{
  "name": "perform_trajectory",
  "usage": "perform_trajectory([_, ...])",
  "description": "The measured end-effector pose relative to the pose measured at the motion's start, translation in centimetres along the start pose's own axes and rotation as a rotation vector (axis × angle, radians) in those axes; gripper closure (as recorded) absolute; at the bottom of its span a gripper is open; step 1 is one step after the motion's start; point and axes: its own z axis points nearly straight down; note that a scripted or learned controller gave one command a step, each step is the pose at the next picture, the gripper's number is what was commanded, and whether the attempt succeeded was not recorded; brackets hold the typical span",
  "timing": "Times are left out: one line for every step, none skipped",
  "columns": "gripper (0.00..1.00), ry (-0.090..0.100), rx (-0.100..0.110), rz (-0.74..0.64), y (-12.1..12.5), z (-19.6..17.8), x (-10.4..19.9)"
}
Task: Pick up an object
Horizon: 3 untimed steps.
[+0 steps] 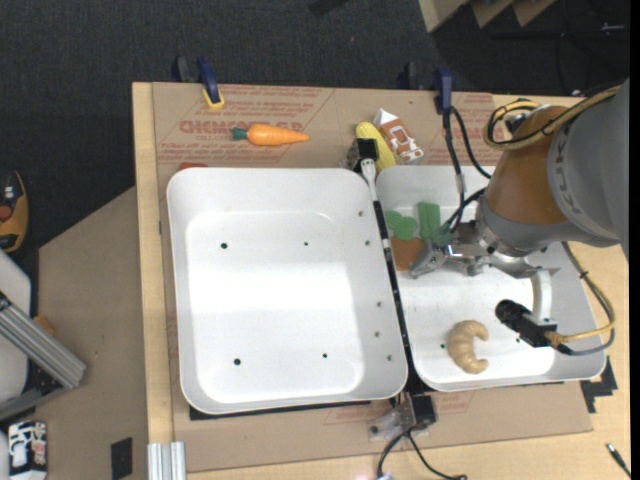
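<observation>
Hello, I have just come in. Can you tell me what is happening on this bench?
A grey robot arm with an orange band reaches in from the right over the right-hand white bin. Its gripper is low at the bin's left side, right by a green object and a brown one; whether it holds either is unclear. A croissant lies untouched nearer the front of the same bin. A toy carrot rests on the cardboard behind the left bin.

Orange carrot (273, 136), tan croissant (468, 345)
</observation>
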Motion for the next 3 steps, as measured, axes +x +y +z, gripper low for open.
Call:
perform_trajectory([0.00,-0.002,-0.013,-0.001,8.3,-10.7,3.2])
perform_trajectory([0.00,-0.002,0.011,0.008,10.4,0.7,-0.3])
perform_trajectory([1.00,-0.004,0.003,0.005,10.6,-1.0,-0.1])
